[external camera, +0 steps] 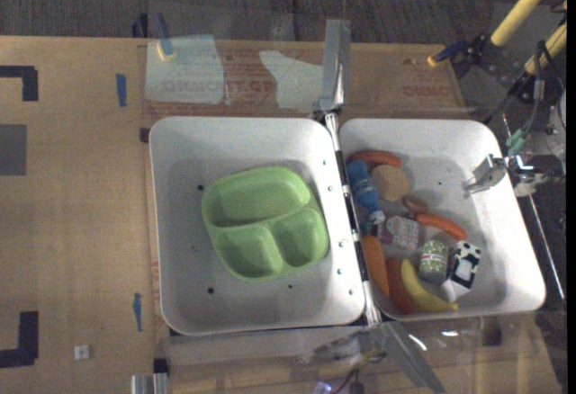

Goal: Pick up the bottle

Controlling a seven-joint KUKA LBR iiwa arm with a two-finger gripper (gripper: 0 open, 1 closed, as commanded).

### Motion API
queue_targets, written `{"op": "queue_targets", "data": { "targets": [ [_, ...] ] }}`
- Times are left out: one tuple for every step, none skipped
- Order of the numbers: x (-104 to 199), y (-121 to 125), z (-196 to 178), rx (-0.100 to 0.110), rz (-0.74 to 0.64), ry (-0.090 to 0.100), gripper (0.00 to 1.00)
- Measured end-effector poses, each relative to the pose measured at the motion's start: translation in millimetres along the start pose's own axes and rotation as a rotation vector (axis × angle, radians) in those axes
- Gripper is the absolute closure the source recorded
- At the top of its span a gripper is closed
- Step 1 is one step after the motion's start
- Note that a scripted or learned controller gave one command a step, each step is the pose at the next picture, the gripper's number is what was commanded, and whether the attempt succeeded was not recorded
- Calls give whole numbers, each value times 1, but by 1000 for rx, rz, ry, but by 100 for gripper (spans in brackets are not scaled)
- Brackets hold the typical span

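Nearest the camera, at the lower edge of the right bin (504, 289), lay a banana (423, 291) beside an orange carrot (375, 264), with a small green can (433, 259) and a black-and-white toy (464, 263) just above the banana. Farther up that bin's left side the blue bottle (363, 184) lay on its side against the wall next to the divider, touching a round tan piece (391, 183); a red sausage-shaped piece (376, 157) sat above them and another orange-red one (441, 225) lay to the right of a pinkish packet (401, 231). A small brown lump (415, 202) rested between the tan piece and that packet. The pincer (486, 174) hung over the bin's right part, well apart from the bottle, its metal tips pointing left; whether they stood apart or together could not be told, and nothing showed between them. In the left bin (180, 158) a green three-part tray (264, 221) lay slightly tilted near the middle. Both bins rested on the tan desk (72, 203), which bore blue tape bits (121, 88) and black corner marks (22, 82).
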State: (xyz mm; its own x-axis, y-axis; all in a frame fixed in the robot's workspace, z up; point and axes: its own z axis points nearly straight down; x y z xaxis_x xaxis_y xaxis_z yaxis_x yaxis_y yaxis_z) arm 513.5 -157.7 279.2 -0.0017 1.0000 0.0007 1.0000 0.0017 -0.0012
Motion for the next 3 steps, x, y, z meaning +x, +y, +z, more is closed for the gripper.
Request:
{"op": "queue_targets", "data": {
  "targets": [
    [76, 43, 95, 3, 195, 0, 0],
    [64, 66, 181, -3, 195, -2, 0],
    [61, 66, 172, -3, 202, -2, 100]
  ]
}}
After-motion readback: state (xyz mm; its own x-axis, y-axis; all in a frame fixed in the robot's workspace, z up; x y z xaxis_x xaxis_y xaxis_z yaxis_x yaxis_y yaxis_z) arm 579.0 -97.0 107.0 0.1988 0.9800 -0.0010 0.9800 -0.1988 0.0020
